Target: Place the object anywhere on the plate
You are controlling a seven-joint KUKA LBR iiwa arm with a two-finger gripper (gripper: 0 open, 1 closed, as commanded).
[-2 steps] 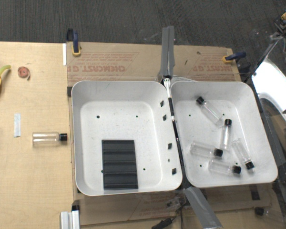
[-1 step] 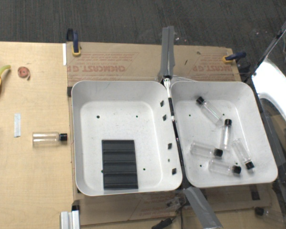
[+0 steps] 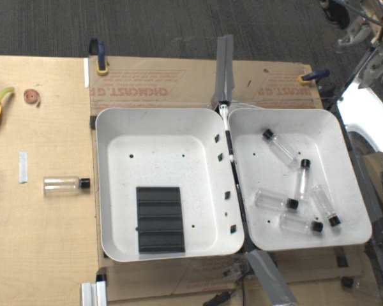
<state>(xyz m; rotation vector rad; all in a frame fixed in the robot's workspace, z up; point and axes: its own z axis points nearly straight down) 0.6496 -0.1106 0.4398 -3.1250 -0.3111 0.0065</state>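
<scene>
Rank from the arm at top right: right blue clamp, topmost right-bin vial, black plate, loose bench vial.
From the arm:
1. Right blue clamp, behind right bin.
2. Topmost vial, right bin.
3. Black plate, left bin.
4. Loose vial, bench far left.

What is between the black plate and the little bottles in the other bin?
In the camera view, the two bins' touching walls separate the black plate from the bottles.
</scene>
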